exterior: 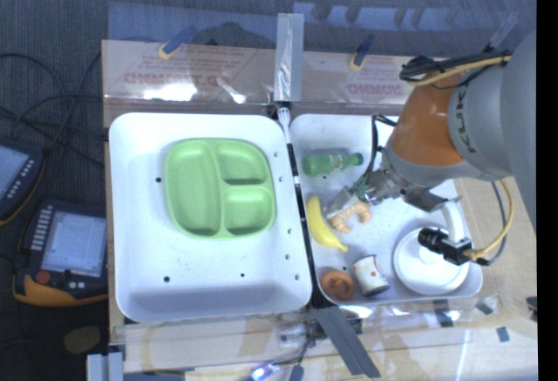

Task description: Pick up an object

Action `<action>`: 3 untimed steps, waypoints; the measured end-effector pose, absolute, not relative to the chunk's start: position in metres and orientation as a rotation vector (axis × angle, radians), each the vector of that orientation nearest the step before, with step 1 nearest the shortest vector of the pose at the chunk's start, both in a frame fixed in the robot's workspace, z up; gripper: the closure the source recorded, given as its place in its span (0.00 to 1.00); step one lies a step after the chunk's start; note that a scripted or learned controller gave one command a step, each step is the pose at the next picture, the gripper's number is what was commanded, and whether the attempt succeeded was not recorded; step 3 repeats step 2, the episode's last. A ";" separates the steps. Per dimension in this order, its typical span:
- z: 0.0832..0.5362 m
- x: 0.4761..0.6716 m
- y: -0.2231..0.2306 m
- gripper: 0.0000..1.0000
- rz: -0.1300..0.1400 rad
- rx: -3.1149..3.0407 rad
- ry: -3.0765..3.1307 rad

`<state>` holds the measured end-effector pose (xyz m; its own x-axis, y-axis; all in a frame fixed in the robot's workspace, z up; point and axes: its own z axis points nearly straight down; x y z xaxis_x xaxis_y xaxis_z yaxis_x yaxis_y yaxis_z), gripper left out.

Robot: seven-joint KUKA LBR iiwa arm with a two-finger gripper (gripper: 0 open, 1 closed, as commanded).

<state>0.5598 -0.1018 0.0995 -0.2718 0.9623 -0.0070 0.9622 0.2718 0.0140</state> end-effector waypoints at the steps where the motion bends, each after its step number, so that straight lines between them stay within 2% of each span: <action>1: 0.184 0.627 -0.042 1.00 -0.003 1.956 2.458; 2: 0.249 0.630 -0.043 1.00 -0.007 2.236 2.206; 3: 0.249 0.630 -0.043 1.00 -0.007 2.236 2.206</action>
